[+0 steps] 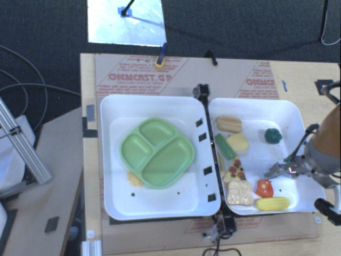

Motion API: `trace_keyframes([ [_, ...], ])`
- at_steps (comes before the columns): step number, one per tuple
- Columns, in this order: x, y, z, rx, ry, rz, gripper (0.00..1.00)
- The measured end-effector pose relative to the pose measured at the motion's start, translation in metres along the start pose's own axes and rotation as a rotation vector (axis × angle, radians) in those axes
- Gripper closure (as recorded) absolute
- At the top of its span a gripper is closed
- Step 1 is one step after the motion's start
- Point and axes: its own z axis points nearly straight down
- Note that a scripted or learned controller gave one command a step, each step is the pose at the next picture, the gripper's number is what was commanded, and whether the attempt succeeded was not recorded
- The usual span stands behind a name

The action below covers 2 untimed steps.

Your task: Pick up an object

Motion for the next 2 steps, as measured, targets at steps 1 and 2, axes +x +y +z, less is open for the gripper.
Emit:
trace_keyframes([
  [1,0.093,0.001,-0.006,0.002,0.007,-0.013,0.0],
  [2,0.087,0.002,-0.017,-0.002,0.004,-0.006,1.0],
])
